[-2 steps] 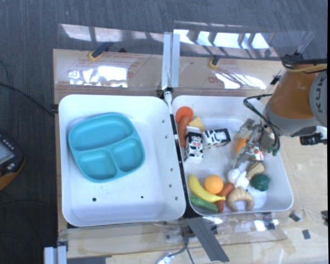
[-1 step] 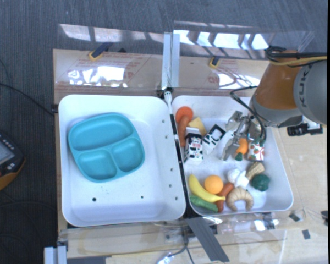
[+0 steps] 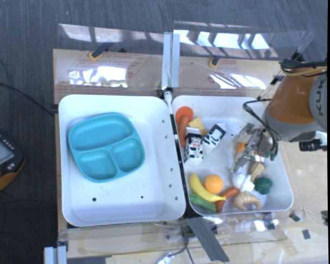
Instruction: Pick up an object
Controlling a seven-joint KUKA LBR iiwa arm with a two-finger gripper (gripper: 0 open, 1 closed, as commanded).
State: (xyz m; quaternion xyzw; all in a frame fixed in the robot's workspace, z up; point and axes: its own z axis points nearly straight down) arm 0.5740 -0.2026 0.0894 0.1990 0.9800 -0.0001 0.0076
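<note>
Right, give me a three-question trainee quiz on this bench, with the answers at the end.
1. True or false: the blue divided plate lies in the same bin as the banana.
2. Multiple choice: the orange ball sits nearest to which item? A) the blue divided plate B) the banana C) the black-and-white carton
3. Fill in: the gripper hangs over the ____ bin, counted by the camera view's sides.

Key
1. False: the plate is in the left bin, and the banana is in the right bin.
2. B: the ball sits right beside the banana.
3. Right: it is above the toys near that bin's right side.
</note>
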